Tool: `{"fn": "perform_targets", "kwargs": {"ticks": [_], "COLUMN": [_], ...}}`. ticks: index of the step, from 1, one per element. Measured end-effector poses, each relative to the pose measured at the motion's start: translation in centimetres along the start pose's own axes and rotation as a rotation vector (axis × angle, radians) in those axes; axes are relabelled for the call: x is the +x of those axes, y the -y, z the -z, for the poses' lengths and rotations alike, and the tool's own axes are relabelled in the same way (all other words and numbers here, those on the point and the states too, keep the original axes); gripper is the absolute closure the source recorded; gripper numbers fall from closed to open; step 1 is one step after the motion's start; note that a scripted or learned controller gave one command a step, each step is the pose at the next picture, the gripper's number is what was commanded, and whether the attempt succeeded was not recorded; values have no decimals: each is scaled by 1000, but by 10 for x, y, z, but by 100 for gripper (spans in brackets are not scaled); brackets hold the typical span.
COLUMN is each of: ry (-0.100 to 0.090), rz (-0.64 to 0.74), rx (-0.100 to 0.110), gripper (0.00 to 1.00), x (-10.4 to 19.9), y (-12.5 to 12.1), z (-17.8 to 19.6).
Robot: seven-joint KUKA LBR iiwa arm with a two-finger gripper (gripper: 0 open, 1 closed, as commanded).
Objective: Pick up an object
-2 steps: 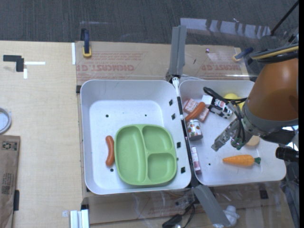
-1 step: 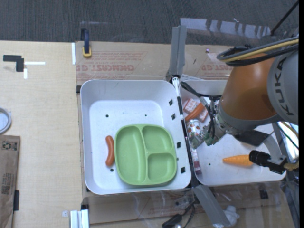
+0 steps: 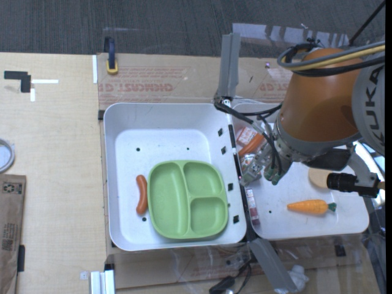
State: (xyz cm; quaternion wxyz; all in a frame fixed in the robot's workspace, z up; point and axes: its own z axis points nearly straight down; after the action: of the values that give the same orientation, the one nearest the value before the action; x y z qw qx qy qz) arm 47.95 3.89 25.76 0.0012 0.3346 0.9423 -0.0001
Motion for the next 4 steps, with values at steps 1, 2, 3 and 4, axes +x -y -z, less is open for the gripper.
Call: {"fn": "perform_targets", "kwargs": {"ticks": [1, 2, 3, 4], "ry": [-4, -1, -1, -2], "rz": [-232, -408, -347, -689], "rx": [3, 3, 3, 5], "gripper": [100, 100, 100, 100], "x": [-38, -50, 6, -15], "y": [49, -13, -20, 8], "z": [-48, 23, 58, -30]}}
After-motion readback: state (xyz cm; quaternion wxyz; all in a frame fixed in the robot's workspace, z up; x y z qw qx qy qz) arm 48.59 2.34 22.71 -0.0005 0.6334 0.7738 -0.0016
